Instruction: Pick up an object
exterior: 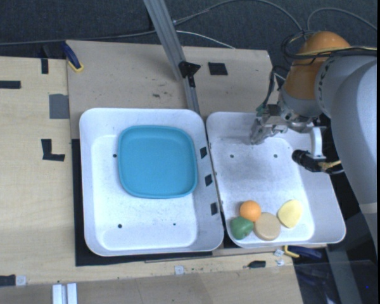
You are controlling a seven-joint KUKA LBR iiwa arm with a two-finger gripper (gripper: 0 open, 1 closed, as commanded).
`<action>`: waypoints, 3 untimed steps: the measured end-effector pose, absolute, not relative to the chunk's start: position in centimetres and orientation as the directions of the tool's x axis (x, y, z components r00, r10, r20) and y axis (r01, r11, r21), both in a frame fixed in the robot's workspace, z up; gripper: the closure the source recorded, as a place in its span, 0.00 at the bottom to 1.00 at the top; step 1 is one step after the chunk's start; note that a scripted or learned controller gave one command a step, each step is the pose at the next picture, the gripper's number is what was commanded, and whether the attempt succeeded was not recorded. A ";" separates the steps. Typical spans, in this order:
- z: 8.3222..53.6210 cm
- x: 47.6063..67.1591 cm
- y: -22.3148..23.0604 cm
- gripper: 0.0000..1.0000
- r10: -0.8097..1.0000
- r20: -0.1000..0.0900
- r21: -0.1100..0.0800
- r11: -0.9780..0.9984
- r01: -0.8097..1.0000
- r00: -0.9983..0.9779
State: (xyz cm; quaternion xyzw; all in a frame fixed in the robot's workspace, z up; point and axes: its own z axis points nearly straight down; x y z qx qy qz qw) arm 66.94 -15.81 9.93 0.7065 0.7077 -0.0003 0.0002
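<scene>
In the right bin [266, 170], near its front edge, lie an orange ball [250, 209], a green piece [241, 227], a tan round piece [267, 227] and a yellow lemon-like piece [290, 213], all close together. My gripper [264, 130] hangs over the far end of that bin, well apart from the cluster, with nothing seen between its fingers.
The left bin [98, 170] holds a blue square plate [157, 161]. A slanted metal pole [171, 43] rises behind the bins. The grey arm [348, 94] and a black cable fitting [306, 160] fill the right side.
</scene>
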 end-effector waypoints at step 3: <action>24.5 67.2 -15.4 1.00 1.000 -0.001 0.004 0.001 1.000 -0.001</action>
